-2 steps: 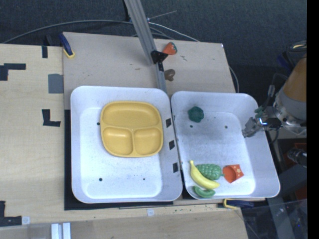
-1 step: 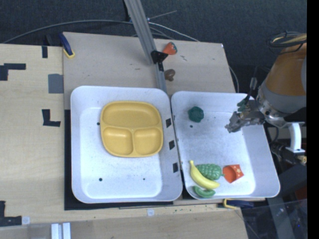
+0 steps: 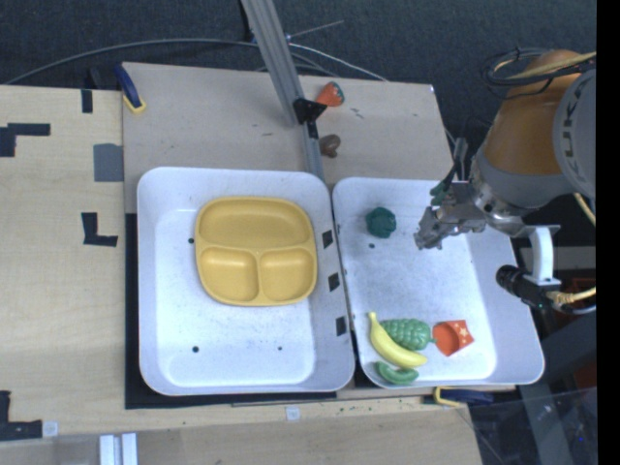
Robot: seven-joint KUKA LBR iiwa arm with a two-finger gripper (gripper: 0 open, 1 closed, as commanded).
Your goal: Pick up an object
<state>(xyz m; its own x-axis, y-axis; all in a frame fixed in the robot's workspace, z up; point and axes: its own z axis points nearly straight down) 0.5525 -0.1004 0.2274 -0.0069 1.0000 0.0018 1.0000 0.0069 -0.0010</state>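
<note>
The right bin (image 3: 426, 289) holds a dark green round object (image 3: 381, 222) near its far left. A yellow banana (image 3: 392, 343), a bumpy green item (image 3: 408, 332), a red-orange piece (image 3: 451, 337) and a small green piece (image 3: 396, 373) lie along its near edge. My gripper (image 3: 433, 236) hangs over the far right part of this bin, to the right of the dark green object and apart from it. Nothing shows between its fingers.
The left bin (image 3: 174, 347) carries a yellow three-compartment plate (image 3: 257, 249). A grey pole (image 3: 276, 46) slants up from the bench behind the bins, with a small orange item (image 3: 330, 93) and a brown one (image 3: 329, 145) beside it. The arm's body (image 3: 538, 143) fills the right side.
</note>
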